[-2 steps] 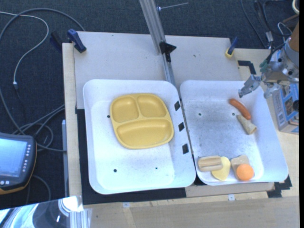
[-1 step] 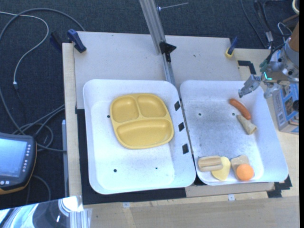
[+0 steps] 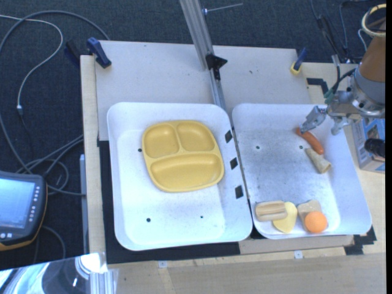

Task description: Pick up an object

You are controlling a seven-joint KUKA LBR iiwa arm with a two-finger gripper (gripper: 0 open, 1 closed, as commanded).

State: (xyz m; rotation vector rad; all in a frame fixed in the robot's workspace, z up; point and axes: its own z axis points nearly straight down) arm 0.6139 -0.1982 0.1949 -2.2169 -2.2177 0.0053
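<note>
My gripper (image 3: 326, 120) hangs open over the far right part of the right bin (image 3: 269, 164), its fingers spread with nothing between them. Just below it lies an orange carrot (image 3: 311, 141), and a tan cone-shaped piece (image 3: 318, 160) lies beside that. Along the bin's front edge sit a hot-dog bun (image 3: 271, 211), a yellow wedge (image 3: 285, 220), a tan block (image 3: 308, 207) and an orange ball (image 3: 316, 222).
The left bin (image 3: 128, 219) holds a yellow divided plate (image 3: 182, 155). A metal pole (image 3: 197, 23) rises from the bench behind the gap between the bins. The arm (image 3: 373, 60) comes in at the right edge. Black clips (image 3: 233, 163) line the divide.
</note>
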